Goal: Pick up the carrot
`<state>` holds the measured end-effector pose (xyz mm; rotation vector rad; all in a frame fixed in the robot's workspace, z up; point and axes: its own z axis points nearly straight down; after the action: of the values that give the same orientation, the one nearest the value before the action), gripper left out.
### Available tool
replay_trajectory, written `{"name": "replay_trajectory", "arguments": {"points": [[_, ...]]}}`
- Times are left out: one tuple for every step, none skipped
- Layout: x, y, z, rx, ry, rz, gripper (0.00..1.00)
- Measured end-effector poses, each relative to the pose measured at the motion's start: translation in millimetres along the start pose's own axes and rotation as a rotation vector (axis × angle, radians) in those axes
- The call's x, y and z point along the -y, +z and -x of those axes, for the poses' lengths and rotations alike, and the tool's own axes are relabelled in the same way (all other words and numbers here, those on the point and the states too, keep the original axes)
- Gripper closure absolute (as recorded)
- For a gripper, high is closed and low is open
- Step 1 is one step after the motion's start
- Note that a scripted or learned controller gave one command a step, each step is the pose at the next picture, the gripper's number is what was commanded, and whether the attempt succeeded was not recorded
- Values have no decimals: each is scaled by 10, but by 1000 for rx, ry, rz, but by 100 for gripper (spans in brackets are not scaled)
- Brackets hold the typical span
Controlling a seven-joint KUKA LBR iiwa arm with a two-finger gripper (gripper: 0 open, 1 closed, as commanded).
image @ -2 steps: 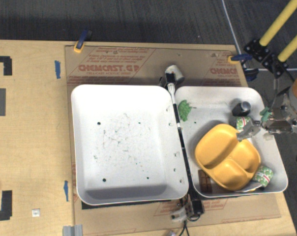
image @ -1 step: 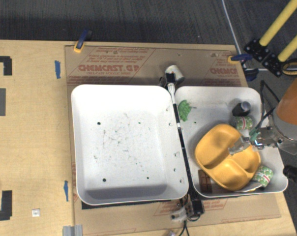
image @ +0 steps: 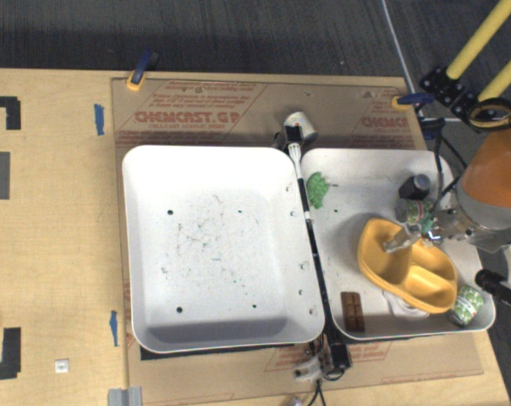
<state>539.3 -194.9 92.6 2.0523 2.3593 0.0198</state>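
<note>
Yellow bowl [image: 412, 276] in the right bin [image: 365, 156] sits just under the gripper [image: 413, 229], whose claw width I cannot tell. The carrot's place I cannot tell either. Judged step: searching approach. Next, locate the carrot before descending.

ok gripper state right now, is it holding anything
Gripper: over the yellow bowl in the right bin; cannot be told whether it is open or closed, and nothing visibly held.
</note>
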Motion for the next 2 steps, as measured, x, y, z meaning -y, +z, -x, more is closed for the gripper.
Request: {"name": "replay_trajectory", "arguments": {"points": [[-46, -128, -12, 0, 1, 13, 100], [-31, -122, -1, 2, 1, 9, 0]]}}
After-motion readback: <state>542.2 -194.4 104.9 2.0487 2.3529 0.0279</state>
